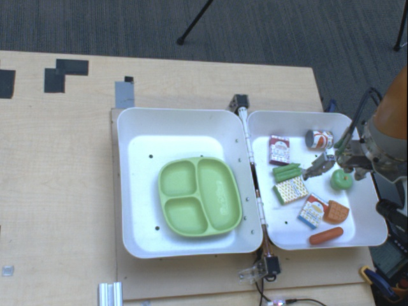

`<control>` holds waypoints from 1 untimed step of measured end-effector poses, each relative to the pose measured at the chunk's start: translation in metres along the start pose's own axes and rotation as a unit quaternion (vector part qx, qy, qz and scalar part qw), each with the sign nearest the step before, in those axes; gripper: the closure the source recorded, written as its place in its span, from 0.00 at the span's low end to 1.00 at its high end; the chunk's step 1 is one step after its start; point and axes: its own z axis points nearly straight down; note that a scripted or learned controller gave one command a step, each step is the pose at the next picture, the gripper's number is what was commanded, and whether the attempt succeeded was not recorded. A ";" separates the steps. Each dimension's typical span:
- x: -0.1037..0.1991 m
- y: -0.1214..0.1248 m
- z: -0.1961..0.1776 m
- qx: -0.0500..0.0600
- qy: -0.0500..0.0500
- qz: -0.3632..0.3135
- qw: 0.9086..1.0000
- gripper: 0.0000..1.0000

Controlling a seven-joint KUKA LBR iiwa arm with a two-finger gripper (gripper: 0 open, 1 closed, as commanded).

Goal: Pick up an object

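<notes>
**Gripper over the crowded right bin**

The bench (57,171) is bare pale wood to the left of the bins, with wide free room there; its far edge carries a few dark marks. The two bins sit touching along a shared middle rim, close to the bench's right and near edges.

The left bin (137,190) holds one green tray (199,196) with three compartments, lying in the middle; bare white floor rings it on all sides.

The right bin (366,231) is crowded. A red packet (279,149) lies near its far left corner, and a can (319,139) on its side near the far edge. Green beans (286,171) sit just above a dotted card (291,189) by the left wall. Toward the near edge lie a blue box (312,211), touching an orange piece (336,211), and a sausage (326,236) nearest the rim. A green apple (342,180) sits by the right wall.

The arm enters over the right rim. The gripper (317,167) hangs between can, beans and apple; whether it is spread or pressed together I cannot tell. Nothing is visibly pinched.
</notes>
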 end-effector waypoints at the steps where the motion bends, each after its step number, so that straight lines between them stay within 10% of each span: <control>1: 0.001 -0.013 0.148 -0.001 0.000 0.001 1.000 0.00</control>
